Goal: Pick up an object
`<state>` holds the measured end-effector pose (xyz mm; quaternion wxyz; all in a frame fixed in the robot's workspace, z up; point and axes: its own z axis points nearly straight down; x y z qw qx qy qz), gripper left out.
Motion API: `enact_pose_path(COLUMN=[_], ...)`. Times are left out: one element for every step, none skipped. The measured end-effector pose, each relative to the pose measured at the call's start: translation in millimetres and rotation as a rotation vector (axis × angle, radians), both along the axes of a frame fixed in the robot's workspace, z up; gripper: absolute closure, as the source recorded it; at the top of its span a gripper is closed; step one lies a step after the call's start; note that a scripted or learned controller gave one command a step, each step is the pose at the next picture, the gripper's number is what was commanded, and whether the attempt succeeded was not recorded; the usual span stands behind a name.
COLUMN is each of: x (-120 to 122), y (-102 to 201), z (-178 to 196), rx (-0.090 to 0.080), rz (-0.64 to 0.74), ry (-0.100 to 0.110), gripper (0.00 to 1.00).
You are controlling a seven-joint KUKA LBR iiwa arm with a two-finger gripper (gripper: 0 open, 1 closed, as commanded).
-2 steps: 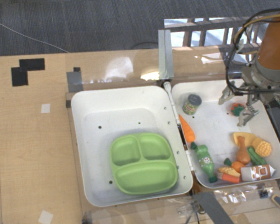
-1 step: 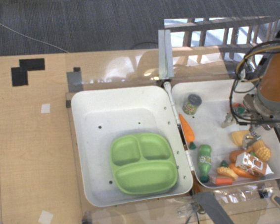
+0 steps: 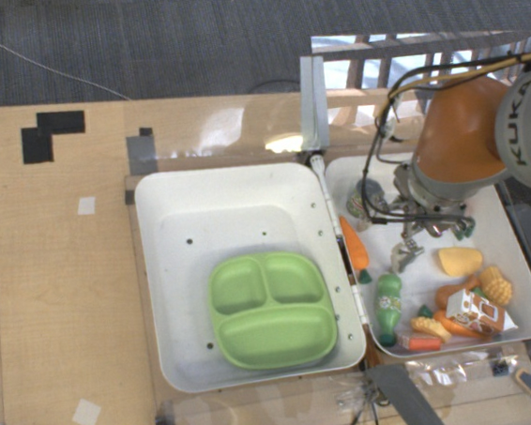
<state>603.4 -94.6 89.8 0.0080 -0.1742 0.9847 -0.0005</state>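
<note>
1. On your far left, the bench (image 3: 58,304) carried nothing that mattered to the pick; the left bin (image 3: 167,217) held a green divided plate (image 3: 272,308), lying flat and untouched.
2. Along the right bin's (image 3: 530,306) left wall you had an orange carrot (image 3: 355,245), and just below it a green bottle-shaped toy (image 3: 387,302).
3. Above the middle of that bin hung the end effector (image 3: 409,250), under the arm's orange band (image 3: 457,136). You could see nothing between its fingers; whether they were spread or closed, I cannot tell.
4. To its right lay a yellow wedge (image 3: 460,260), close by but apart from it, then a cluster of small toy foods (image 3: 469,312) in the bin's lower right corner.
5. By my judgement, the pick was not done: every object rested in a bin, so the descent, closing and lift all remained.
</note>
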Motion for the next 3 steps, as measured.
enact_pose_path(x=[-30, -102, -52], y=[-69, -53, 8], z=[0, 2, 1], rx=[-0.005, -0.003, -0.001], rz=[-0.031, -0.137, -0.166], ry=[0.001, -0.005, -0.005], gripper=[0.0, 0.0, 0.0])
